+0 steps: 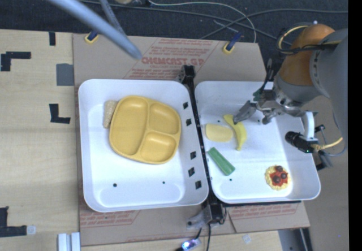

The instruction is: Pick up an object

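In the right bin [294, 187] lie a yellow banana [240, 134], a pale yellow wedge [218, 133] touching its left side, a green stick-shaped piece [220, 161] and a small round tart with red berries [277, 177]. My gripper [252, 118] hangs over the upper middle of this bin, just right of and above the banana's top end. Its fingers are spread open and nothing sits between them. The grey arm with its orange band [302, 55] comes in from the right.
The left bin [93, 187] holds a yellow divided plate [145, 129] with a beige sponge-like piece [108, 113] at its left edge. A black divider [195, 131] runs between the bins. Cables [237, 18] lie behind them.
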You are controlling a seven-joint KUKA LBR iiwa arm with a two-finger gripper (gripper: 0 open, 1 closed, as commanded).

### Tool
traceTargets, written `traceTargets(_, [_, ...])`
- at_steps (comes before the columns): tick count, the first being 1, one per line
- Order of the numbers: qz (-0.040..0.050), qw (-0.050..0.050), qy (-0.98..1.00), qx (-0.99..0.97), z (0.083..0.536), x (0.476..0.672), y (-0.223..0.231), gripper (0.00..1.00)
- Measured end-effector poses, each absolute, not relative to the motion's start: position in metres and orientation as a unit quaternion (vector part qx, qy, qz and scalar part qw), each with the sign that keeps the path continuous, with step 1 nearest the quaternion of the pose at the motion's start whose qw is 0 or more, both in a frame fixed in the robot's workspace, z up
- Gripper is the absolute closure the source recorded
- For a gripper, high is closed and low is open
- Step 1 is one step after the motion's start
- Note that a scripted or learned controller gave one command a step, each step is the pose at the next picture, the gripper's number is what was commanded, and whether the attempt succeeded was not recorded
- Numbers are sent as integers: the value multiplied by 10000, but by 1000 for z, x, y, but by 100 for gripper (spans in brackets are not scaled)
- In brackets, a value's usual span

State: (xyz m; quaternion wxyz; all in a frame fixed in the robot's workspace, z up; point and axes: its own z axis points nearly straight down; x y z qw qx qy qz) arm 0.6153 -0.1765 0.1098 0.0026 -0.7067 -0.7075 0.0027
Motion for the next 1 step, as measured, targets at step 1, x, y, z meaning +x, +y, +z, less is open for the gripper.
traceTargets(1, [2,-20,-7083,-7059,84,616,-176,0])
